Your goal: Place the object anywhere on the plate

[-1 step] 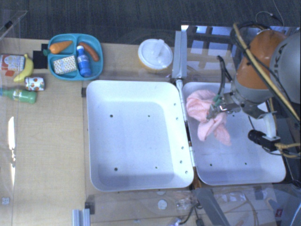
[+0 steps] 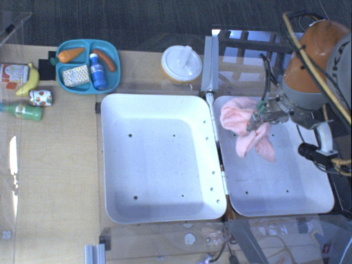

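My gripper [image 2: 258, 117] is down on the pink cloth [image 2: 245, 126] in the right bin [image 2: 297, 194], though I cannot tell if it has closed on it. Nothing is placed yet: the blue plate [image 2: 113, 65] sits well apart, beyond the left bin [image 2: 159, 202].

Robotics laboratory test cell. Indicators: two shallow white bins [image 2: 157, 158] mounted side by side on a wooden tabletop [image 2: 49, 175], toy food props in a blue divided tray [image 2: 88, 65] at far left, exposed cabling [image 2: 308, 43] on the arm [image 2: 322, 54] at right.
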You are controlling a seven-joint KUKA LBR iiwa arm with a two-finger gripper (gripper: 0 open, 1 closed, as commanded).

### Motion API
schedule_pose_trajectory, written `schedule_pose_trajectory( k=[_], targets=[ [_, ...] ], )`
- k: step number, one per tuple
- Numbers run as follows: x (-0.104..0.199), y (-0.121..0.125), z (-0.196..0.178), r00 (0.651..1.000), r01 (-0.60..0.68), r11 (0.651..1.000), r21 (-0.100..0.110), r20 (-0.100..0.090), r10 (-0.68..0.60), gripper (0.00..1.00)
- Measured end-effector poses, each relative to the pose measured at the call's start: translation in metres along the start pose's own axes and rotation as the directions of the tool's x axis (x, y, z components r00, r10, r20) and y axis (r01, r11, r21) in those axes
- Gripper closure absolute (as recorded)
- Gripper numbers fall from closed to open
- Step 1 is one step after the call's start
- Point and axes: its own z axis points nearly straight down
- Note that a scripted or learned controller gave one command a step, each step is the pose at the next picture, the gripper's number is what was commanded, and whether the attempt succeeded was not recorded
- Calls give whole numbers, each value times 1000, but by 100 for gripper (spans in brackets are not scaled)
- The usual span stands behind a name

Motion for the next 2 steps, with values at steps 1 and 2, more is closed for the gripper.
schedule_pose_trajectory(
  k=[1, 2],
  targets=[
    [45, 15, 8, 919, 394, 919, -1, -1, -394, 100],
    [92, 36, 0, 692, 722, 692, -1, 0, -722, 100]
  ],
)
